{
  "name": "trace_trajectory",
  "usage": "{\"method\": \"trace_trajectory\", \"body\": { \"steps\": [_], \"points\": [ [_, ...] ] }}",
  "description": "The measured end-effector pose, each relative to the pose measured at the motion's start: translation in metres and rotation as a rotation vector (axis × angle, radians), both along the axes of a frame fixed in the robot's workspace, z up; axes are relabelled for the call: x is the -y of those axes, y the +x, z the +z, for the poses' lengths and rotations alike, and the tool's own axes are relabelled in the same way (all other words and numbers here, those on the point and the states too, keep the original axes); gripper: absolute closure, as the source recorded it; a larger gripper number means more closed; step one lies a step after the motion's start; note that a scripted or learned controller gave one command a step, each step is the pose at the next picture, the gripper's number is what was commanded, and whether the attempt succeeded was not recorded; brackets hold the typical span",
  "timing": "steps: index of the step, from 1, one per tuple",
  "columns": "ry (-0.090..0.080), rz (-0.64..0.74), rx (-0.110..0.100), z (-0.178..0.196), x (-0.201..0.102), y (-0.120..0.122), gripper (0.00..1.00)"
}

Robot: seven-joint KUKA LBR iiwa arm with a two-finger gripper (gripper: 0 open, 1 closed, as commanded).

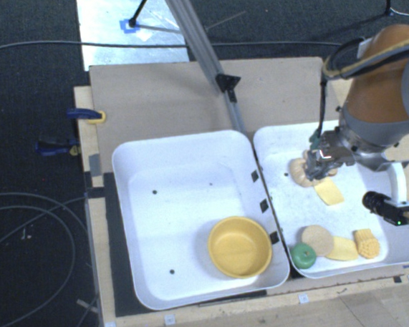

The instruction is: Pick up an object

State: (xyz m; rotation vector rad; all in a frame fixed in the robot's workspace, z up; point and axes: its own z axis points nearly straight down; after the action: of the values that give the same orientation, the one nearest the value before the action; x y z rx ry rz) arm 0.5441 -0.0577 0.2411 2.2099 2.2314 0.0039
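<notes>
My gripper (318,162) hangs low over the back of the right bin (278,141), reaching in from the right. Right under and beside it lies a tan bread-like piece (300,172), partly covered by the gripper. A pale yellow wedge (329,192) lies just in front of the gripper. Along the bin's front sit a green round item (303,257), a tan round disc (317,239), a yellow slice (341,249) and an orange waffle-textured piece (367,243).
The left bin (161,163) holds a yellow bowl (239,246) near its front right corner. A grey pole (200,41) slants across the back of the bench. A black camera unit (383,208) is mounted at the right bin's right side.
</notes>
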Motion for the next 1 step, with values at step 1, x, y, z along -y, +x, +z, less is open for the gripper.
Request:
{"method": "trace_trajectory", "body": {
  "steps": [1],
  "points": [
    [0.0, -0.001, 0.0, 0.0074, -0.0479, 0.0119, 1.0]
  ]
}}
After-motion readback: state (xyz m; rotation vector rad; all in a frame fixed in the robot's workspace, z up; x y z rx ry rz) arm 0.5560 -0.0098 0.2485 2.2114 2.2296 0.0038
